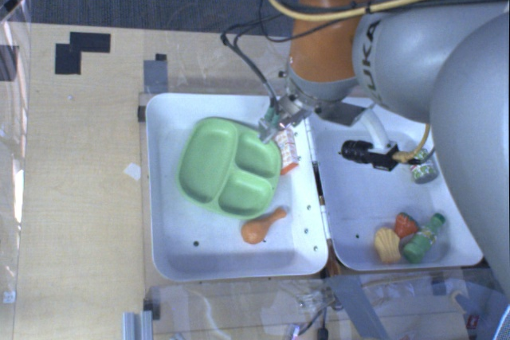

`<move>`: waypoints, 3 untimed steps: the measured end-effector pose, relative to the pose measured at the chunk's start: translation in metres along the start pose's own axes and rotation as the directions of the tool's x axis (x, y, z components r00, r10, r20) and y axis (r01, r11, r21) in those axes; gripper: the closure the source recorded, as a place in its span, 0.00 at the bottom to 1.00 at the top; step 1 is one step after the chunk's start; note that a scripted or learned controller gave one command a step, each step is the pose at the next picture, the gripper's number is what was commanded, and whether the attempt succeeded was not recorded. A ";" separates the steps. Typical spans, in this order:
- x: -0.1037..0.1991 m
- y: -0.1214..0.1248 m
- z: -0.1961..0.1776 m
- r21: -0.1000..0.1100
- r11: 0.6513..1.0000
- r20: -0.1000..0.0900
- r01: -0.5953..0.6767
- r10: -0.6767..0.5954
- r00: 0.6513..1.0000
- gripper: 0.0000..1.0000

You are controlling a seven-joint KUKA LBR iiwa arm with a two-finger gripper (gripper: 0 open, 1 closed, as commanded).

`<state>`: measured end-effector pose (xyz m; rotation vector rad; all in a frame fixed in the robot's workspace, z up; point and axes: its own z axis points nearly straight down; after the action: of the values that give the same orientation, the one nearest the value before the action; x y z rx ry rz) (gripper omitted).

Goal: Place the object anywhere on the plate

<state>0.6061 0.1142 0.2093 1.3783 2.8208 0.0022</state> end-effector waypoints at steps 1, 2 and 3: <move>0.000 0.000 0.000 -0.001 1.000 0.000 0.000 0.000 1.000 0.00; -0.049 -0.009 0.026 0.001 0.915 0.001 -0.404 0.404 0.915 0.00; -0.054 -0.010 0.026 0.001 0.719 0.001 -0.695 0.695 0.719 0.00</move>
<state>0.6315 0.0649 0.1836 2.3360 2.0986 0.0006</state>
